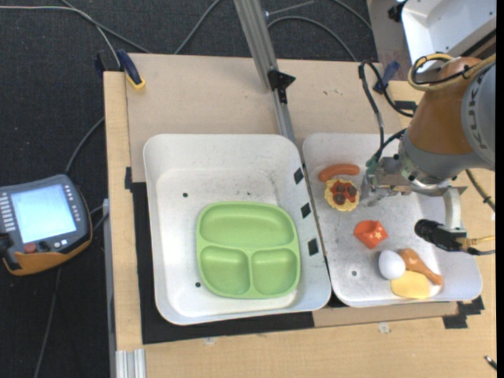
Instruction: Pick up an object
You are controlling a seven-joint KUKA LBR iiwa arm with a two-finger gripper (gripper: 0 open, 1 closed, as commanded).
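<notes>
No pick is made yet: the arm's hand (368, 189), whose grip state I cannot tell, hangs beside the small round pizza toy (342, 194) in the right white bin (453, 286).

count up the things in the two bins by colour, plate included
green: 1, the divided plate in the left bin
red or orange: 2, the sausage and the red piece
white: 1, the egg
yellow: 1, the flat yellow piece
tan: 1, the drumstick
mixed red and yellow: 1, the small pizza
total: 7
</notes>
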